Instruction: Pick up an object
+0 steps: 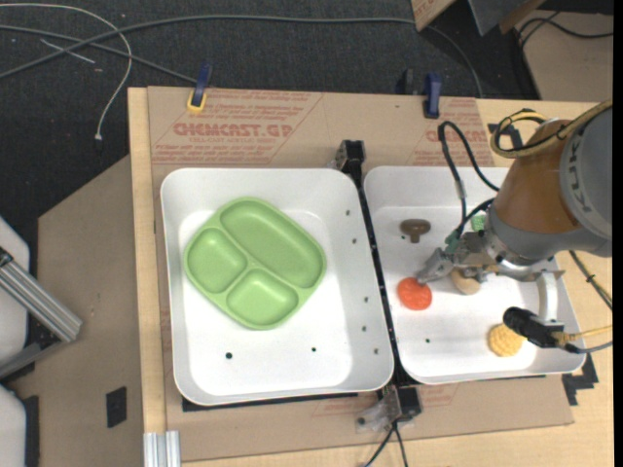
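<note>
1. Nearest the camera, a yellow ball [502,340] lies in the right bin [443,358], below and right of the tomato.
2. The orange-red tomato [417,295] sits by the bin's left wall.
3. The gripper [446,264] hangs just above-right of the tomato; whether it grips anything cannot be told.
4. A brown mushroom-shaped piece [416,229] lies beyond the tomato.
5. Left of the tomato, a green divided plate [255,262] rests in the left bin [195,348].
</note>
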Motion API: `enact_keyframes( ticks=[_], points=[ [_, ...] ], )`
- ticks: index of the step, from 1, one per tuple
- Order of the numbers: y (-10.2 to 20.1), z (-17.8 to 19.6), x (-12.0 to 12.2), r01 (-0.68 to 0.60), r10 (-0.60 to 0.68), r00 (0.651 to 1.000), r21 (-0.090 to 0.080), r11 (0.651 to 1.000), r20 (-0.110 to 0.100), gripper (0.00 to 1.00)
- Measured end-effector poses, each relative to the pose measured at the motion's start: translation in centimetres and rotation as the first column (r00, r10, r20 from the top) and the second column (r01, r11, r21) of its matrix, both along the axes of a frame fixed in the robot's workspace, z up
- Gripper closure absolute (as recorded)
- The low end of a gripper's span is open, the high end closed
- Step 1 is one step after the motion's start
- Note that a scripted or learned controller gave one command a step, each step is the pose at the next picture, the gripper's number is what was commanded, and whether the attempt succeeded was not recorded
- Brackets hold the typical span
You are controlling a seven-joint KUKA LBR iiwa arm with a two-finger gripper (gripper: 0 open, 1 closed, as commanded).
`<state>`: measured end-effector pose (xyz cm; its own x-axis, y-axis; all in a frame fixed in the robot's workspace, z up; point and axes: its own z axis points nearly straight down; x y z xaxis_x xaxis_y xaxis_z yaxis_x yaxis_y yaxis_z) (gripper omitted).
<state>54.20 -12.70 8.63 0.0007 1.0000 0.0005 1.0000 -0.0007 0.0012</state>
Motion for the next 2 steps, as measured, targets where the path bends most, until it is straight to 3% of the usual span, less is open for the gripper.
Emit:
enact_keyframes(
  ticks=[1,2],
  points=[
    [0.0,1.2,0.1,0.000,0.000,1.000,0.000,1.000,0.005,1.00],
    [-0.5,7.1,1.1,-0.001,0.001,1.000,-0.002,1.000,0.004,1.00]
  ],
)
